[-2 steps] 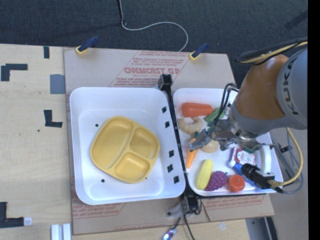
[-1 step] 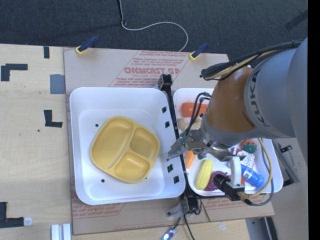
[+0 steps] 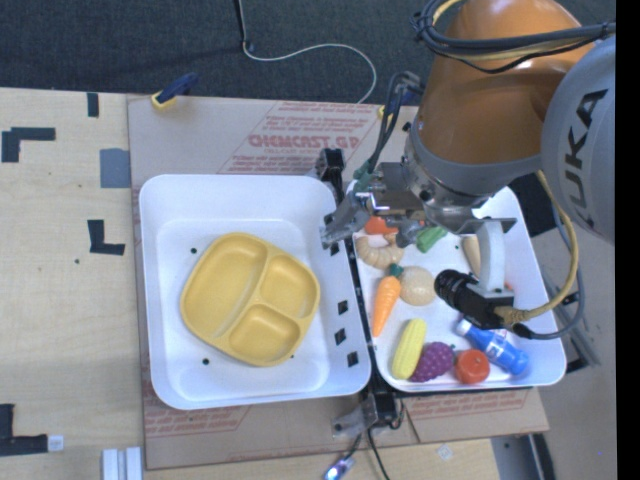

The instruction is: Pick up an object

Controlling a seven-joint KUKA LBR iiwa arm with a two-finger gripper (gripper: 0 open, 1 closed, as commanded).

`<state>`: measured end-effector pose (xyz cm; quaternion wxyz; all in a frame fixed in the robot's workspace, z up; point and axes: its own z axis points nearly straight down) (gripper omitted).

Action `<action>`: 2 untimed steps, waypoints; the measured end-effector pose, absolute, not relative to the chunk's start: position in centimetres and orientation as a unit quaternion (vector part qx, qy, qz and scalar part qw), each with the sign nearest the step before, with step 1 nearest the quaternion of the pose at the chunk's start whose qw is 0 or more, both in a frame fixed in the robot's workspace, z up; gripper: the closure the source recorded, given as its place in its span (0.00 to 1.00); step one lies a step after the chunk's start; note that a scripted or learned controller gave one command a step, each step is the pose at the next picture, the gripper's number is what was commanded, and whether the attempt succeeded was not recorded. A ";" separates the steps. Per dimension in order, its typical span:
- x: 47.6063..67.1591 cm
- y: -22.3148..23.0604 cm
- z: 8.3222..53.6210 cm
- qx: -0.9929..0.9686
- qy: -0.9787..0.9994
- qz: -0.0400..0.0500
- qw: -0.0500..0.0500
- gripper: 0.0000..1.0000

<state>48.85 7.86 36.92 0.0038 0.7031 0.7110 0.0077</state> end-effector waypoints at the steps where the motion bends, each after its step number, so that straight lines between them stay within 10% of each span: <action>1: 49.1 22.5 39.9 0.701 0.714 0.003 -0.001 0.00; 2: 49.2 21.6 40.7 0.705 0.709 -0.002 0.000 1.00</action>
